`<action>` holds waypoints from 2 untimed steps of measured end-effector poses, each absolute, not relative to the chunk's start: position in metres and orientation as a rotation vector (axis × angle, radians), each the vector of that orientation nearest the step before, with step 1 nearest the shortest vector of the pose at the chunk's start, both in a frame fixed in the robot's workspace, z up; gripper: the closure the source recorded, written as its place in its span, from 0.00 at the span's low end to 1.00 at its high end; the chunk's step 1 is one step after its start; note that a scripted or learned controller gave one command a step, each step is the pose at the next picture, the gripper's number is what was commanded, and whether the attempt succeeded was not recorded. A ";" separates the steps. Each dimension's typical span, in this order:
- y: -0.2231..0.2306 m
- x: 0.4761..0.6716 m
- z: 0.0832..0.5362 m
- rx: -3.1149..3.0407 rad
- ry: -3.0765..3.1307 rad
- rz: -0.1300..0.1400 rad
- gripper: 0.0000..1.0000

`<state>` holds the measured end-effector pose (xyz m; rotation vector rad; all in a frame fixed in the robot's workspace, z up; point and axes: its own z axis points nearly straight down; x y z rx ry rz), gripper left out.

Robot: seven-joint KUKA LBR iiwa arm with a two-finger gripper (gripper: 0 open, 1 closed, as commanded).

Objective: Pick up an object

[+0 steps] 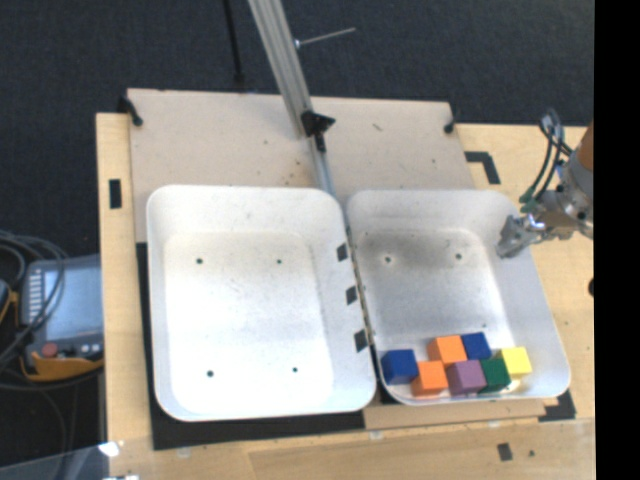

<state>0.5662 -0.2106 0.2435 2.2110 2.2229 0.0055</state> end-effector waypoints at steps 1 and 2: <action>-0.154 0.563 0.253 2.212 2.230 0.005 1.00; -0.106 0.563 0.241 2.215 2.228 0.000 1.00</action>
